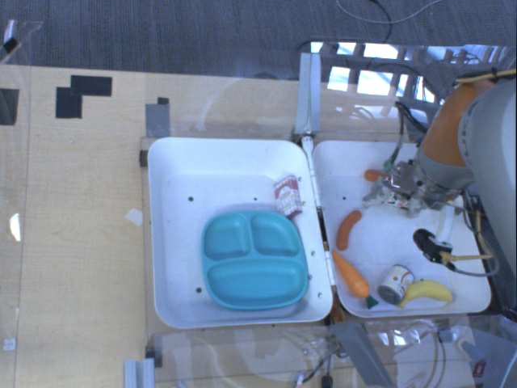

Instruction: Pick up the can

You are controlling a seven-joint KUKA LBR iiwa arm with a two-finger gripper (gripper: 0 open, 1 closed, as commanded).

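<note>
A pale wooden bench (81,217) sits under grey carpet, carrying two shallow white bins side by side. The left bin (174,217) holds a blue divided plate (254,259), with a small red-and-white packet (287,196) at the plate's one o'clock, against the wall between the bins. In the right bin (380,241) a sausage (348,228) lies near the middle, a carrot (352,276) slants toward five o'clock below it, and the can (394,283) lies tipped on its side near the front wall, touching a banana (428,293) at its three o'clock. The gripper (393,186) hangs over the back half of that bin, near a small orange piece (371,175); whether it is spread or closed I cannot tell from here. The can lies at roughly six o'clock from the gripper, well apart, its open end facing about eight o'clock. I'd judge the arm must travel toward the front wall, then descend across the can's side, mindful of the banana.
</note>
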